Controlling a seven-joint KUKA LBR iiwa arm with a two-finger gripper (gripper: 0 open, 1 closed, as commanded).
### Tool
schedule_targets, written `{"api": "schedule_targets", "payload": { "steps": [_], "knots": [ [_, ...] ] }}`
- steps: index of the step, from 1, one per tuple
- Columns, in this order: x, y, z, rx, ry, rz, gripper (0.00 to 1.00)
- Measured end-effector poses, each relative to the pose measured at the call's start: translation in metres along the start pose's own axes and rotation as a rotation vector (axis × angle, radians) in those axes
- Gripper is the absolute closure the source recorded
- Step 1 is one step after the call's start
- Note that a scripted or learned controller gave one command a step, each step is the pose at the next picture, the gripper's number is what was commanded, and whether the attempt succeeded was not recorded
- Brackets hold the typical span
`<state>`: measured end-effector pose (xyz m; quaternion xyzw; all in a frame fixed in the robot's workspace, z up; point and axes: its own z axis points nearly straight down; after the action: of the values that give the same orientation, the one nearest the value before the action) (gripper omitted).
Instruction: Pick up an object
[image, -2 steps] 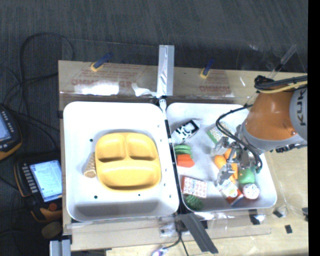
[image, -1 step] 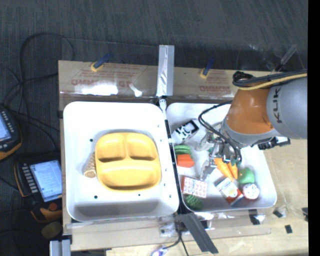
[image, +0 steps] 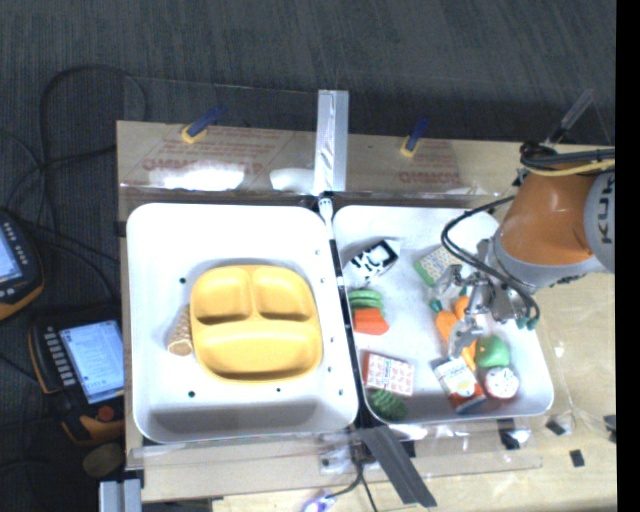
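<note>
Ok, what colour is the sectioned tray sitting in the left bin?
Yellow. The tray has three compartments and shows clearly in the camera view, inside the white left bin.

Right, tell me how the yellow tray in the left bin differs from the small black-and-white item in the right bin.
The yellow tray is far larger, taking up most of the middle of the left bin; the black-and-white item is small and sits near the upper left corner of the right bin. The tray is one plain colour with moulded compartments; the item is patterned in black and white. The tray lies square to its bin, the item tilted. Both rest flat, untouched by the gripper.
</note>
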<state>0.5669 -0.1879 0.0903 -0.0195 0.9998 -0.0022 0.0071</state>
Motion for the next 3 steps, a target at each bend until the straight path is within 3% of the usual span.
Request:
{"api": "schedule_targets", "payload": {
  "steps": [1, 2, 3],
  "knots": [
    [-0.002, 0.001, -0.011, 0.000, -0.003, 0.001, 1.00],
    [-0.001, 0.001, -0.010, 0.000, -0.003, 0.001, 0.00],
    [-0.010, 0.017, 0.000, -0.001, 0.004, 0.072, 0.00]
  ]
}}
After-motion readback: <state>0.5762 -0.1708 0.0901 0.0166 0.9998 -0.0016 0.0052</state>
